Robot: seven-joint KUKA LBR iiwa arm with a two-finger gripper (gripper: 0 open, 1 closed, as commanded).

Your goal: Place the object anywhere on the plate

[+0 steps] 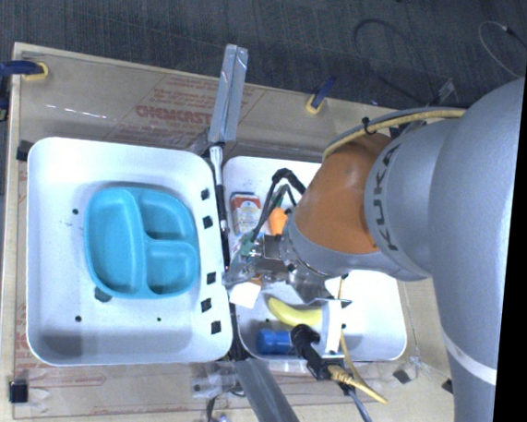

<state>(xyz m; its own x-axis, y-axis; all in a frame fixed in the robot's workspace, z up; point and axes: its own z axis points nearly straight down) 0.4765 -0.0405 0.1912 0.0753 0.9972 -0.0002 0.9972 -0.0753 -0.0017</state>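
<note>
Hanging low over the right bin (390,343), the gripper (280,277) has its jaws hidden, so their state cannot be told. The blue plate (140,240) in the left bin (53,278) carries nothing, and the banana (293,312) lies in the right bin, so the task seems hardly begun.

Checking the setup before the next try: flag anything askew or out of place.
Nothing looks spilled or damaged. The blue plate lies slightly tilted in the left bin. A banana and a blue object crowd under the arm in the right bin.

Lighting was even and moderately bright from overhead. The shallow white left bin (57,232) showed mild glare on its rim and a soft shadow in its lower corner. Focus was slightly soft; dark surrounding floor (125,7) appeared grainy.
</note>
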